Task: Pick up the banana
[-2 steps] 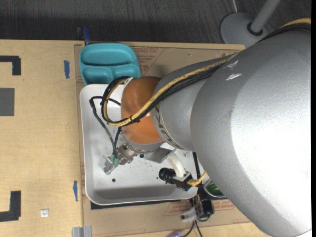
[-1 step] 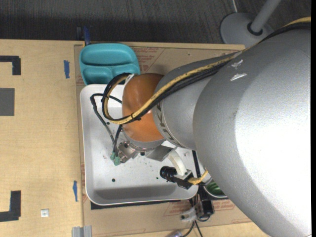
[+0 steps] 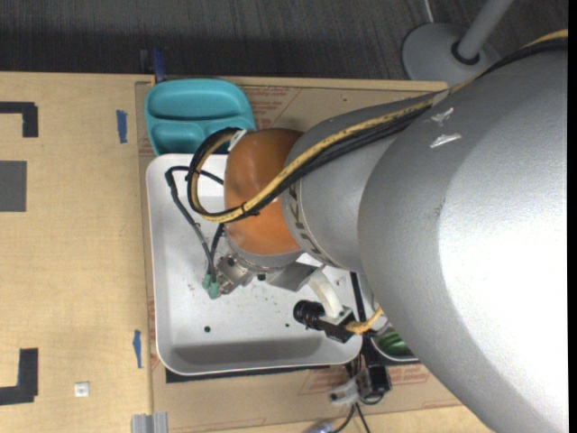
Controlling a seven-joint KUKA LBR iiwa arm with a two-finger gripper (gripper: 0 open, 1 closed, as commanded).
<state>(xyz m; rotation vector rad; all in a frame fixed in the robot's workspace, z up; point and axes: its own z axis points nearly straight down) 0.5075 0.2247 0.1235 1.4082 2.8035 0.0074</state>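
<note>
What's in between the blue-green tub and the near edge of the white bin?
In the camera view, the arm's orange band and its looping cables lie between the tub and the white bin rim, then bare, speckled bin floor.

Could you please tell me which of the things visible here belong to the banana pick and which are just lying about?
Belonging to the job:
- the arm, reaching into the left white bin
- the banana itself is hidden from the camera; I cannot place it

Just lying about:
- the teal tray above the bin
- the blue tape marks on the bench
</note>
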